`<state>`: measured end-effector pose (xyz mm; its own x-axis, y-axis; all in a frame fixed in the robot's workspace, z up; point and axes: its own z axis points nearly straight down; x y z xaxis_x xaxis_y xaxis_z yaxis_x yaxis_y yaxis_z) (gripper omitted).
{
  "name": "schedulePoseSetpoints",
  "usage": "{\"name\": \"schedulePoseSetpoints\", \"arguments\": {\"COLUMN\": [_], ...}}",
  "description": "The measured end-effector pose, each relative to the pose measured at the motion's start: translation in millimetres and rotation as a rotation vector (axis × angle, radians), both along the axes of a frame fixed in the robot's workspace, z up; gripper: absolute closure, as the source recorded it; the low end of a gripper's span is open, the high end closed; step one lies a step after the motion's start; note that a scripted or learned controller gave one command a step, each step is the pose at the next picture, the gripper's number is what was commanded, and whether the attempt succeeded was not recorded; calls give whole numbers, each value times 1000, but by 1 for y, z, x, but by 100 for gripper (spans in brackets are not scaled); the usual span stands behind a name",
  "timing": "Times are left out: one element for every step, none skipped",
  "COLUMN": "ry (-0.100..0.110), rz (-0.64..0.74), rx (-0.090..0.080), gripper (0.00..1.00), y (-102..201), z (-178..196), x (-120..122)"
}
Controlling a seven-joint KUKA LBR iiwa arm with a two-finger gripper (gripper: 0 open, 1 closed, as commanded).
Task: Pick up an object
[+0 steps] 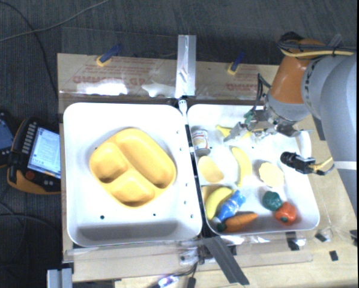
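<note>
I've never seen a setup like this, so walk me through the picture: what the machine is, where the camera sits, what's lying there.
One camera looks down at a slant on a bench with two white bins. The grey arm with an orange band reaches in from the right; its pincer hangs over the far part of the right bin. I see nothing held in it.

The left bin holds a yellow divided tray. The right bin holds toy food: a banana, a carrot, a red pepper, a blue bottle and a small jar. A handheld control screen lies left of the bench.
</note>
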<state>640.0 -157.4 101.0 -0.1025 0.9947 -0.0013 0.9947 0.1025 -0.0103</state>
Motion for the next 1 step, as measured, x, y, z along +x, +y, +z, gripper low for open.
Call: {"name": "schedulePoseSetpoints", "arguments": {"ry": [-21], "rz": [-59], "rx": [-3], "gripper": [0], "y": [16], "z": [-11], "x": [-45]}}
